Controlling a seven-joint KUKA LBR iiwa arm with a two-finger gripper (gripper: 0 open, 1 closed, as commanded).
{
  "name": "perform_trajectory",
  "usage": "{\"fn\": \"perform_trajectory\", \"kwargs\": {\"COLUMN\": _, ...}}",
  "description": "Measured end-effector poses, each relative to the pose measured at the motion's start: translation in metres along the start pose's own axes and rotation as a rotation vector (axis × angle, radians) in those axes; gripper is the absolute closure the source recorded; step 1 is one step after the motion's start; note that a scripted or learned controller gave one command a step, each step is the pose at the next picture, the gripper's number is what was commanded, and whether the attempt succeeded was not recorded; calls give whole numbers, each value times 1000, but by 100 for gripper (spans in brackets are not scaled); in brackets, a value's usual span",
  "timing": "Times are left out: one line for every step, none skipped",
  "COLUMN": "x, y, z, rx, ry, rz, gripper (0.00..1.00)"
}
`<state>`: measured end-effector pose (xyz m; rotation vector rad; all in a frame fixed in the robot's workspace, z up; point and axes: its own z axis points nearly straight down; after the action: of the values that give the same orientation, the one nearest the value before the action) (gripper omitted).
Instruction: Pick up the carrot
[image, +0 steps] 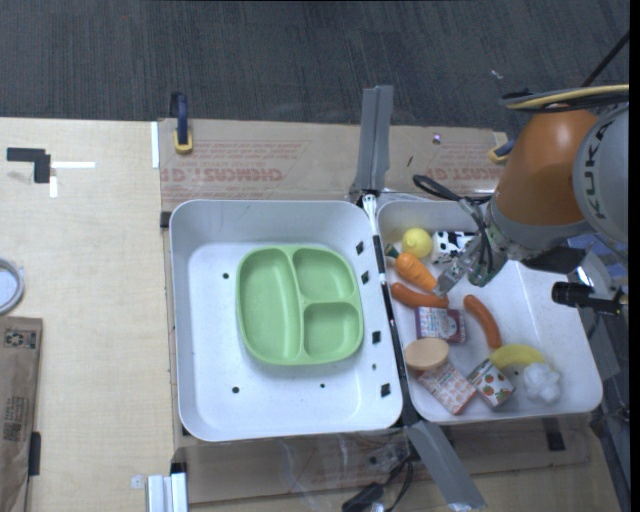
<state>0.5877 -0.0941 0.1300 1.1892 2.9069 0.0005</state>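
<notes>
Camera view: carrot (414, 269) in right bin (560, 400).

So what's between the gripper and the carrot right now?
In the camera view, only a short strip of bare white bin floor separates the gripper from the carrot; a sausage lies just below that stretch.

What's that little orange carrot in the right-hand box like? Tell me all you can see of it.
The carrot is a small, smooth toy, plastic by its look: orange, tapered, with a green tuft at its upper-left end. It lies flat and slantwise near the left wall of the right bin, just below a yellow lemon and above a sausage. The gripper is just to its right.
</notes>
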Motion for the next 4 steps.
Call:
{"fn": "perform_trajectory", "kwargs": {"x": 4, "y": 37, "z": -62, "rx": 0, "ry": -2, "rz": 337, "gripper": 100}}
{"fn": "perform_trajectory", "kwargs": {"x": 22, "y": 59, "z": -106, "rx": 1, "ry": -2, "rz": 186, "gripper": 100}}
{"fn": "perform_trajectory", "kwargs": {"x": 22, "y": 59, "z": -106, "rx": 1, "ry": -2, "rz": 185, "gripper": 0}}
{"fn": "perform_trajectory", "kwargs": {"x": 12, "y": 21, "z": -61, "rx": 2, "ry": 0, "rz": 93, "gripper": 0}}
